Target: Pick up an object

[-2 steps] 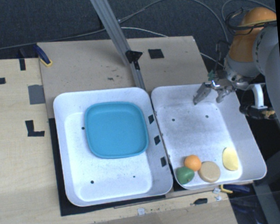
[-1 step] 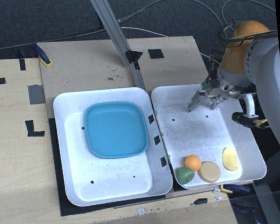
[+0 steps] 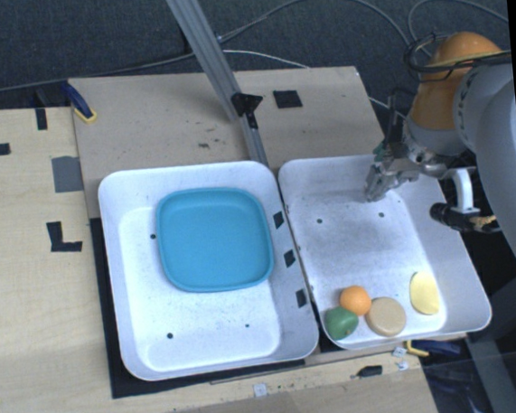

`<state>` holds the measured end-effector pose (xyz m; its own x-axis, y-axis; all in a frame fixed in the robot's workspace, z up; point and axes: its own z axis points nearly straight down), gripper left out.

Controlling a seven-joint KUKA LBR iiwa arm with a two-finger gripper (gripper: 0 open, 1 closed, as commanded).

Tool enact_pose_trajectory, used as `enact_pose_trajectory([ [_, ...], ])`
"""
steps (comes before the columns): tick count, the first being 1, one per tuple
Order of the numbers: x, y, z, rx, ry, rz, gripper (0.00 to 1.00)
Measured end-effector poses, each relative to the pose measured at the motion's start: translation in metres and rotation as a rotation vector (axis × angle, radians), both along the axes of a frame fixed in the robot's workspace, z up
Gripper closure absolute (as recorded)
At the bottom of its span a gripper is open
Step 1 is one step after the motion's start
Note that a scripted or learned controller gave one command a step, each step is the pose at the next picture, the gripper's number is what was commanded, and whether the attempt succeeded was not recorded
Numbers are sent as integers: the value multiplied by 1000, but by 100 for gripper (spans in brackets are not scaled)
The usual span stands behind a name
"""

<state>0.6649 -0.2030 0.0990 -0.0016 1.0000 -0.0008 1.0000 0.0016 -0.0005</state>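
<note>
Four small objects lie along the near edge of the right bin (image 3: 351, 228): a green one (image 3: 340, 322), an orange ball (image 3: 355, 300), a tan round piece (image 3: 387, 316) and a yellow one (image 3: 423, 292). My gripper (image 3: 379, 183) hangs over the far right part of that bin, well away from these objects. Nothing shows between its fingers. A blue square plate (image 3: 214, 238) rests in the left bin (image 3: 143, 330).
A slanted metal pole (image 3: 217, 64) rises from behind the bins near their shared edge. Cables trail across the dark floor at the back. The arm's grey body and orange band (image 3: 450, 83) crowd the right bin's far right side.
</note>
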Motion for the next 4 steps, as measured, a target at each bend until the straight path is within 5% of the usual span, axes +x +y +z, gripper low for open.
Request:
enact_pose_trajectory([
  [3, 8, -5, 158, 0, -4, -1, 100],
  [4, -9, 42, 145, 1, 0, 1, 100],
])
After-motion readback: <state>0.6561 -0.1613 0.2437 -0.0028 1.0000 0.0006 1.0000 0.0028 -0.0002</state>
